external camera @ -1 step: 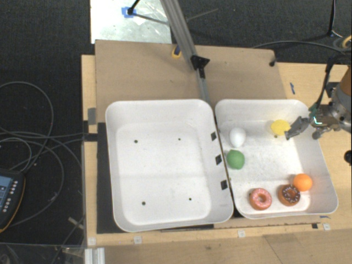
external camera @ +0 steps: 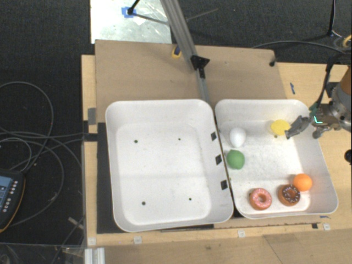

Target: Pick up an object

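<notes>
A wooden bench (external camera: 165, 70) seen from above at a slant carries two shallow white bins side by side. The left bin (external camera: 118, 164) has a bare floor with a few small dark dots. The right bin (external camera: 324, 180) holds six small things.

Near the right bin's far edge, toward its far right corner, lies a yellow object (external camera: 280, 127), roundish with no clear long axis. Near the far left of the same bin sits a white ball (external camera: 237, 137), and just in front of it, almost touching, a green ball (external camera: 235, 159). Along the near edge lie a pink-frosted doughnut (external camera: 260, 198) and a chocolate doughnut (external camera: 289, 194), close together, with an orange ball (external camera: 302, 182) just beside the chocolate one, toward the near right corner.

The grey arm reaches in over the right bin's right edge. Its gripper (external camera: 300, 126) hangs above the bin's far right corner, dark fingers (external camera: 295, 128) pointing left toward the yellow object. Nothing shows between the fingers; whether they stand wide or narrow cannot be told at this size.

The yellow object lies just to the left of the fingertips, very near but seemingly not gripped. It looks the likeliest thing to pick up: the gripper would need a short move left and downward to straddle it. The others lie well apart from it.
</notes>
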You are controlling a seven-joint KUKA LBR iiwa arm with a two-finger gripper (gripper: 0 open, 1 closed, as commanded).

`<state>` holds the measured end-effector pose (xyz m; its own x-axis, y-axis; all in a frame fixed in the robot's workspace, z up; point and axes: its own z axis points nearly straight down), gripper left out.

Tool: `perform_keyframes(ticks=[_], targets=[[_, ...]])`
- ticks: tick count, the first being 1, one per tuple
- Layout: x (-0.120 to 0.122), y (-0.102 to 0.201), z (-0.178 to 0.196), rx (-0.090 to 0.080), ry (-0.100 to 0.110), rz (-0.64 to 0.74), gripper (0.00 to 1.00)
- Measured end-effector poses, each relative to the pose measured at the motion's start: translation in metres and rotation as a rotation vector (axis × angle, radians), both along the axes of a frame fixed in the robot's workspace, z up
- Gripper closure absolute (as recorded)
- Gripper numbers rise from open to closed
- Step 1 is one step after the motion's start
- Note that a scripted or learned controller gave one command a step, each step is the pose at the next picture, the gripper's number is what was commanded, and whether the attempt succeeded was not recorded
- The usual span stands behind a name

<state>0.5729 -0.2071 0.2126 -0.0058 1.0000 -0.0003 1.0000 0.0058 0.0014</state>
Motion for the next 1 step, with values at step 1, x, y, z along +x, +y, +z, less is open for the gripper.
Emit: perform_keyframes(ticks=[1], targets=[[0.002, -0.0068, -0.0444, 0.0, 0.004, -0.005, 0.0]])
